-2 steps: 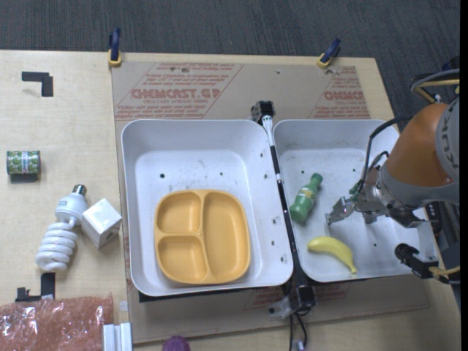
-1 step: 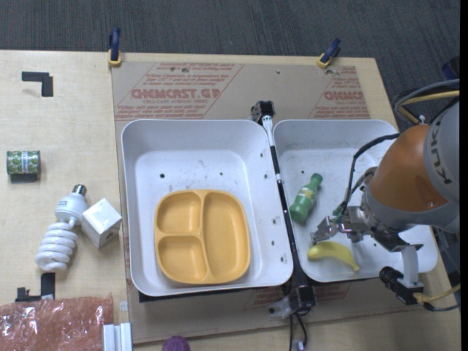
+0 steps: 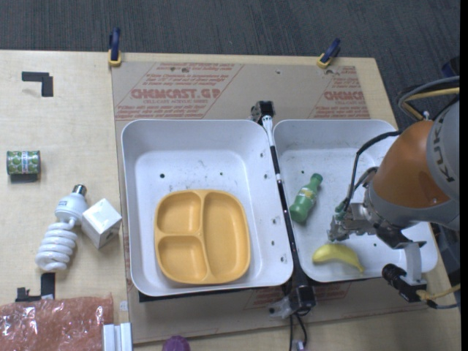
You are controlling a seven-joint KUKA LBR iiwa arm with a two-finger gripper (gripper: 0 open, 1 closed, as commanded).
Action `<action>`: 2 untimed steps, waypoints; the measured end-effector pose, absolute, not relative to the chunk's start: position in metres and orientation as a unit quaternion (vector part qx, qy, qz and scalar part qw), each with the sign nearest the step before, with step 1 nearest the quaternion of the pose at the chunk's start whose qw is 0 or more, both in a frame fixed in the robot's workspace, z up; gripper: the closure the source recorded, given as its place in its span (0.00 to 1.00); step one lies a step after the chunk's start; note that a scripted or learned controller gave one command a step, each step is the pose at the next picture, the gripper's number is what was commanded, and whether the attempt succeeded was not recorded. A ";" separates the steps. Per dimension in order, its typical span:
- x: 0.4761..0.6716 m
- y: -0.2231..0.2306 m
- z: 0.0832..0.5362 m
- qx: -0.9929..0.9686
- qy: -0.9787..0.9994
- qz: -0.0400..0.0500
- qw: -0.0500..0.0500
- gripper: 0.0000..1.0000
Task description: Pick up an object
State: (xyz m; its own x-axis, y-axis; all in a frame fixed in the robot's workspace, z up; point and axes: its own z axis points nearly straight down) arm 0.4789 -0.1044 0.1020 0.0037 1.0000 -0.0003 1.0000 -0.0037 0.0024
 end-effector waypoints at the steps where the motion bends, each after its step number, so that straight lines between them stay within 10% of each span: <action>1: 0.552 -0.093 0.092 0.706 0.708 0.000 0.000 1.00; 2: 0.515 -0.186 0.093 0.707 0.707 0.000 0.001 1.00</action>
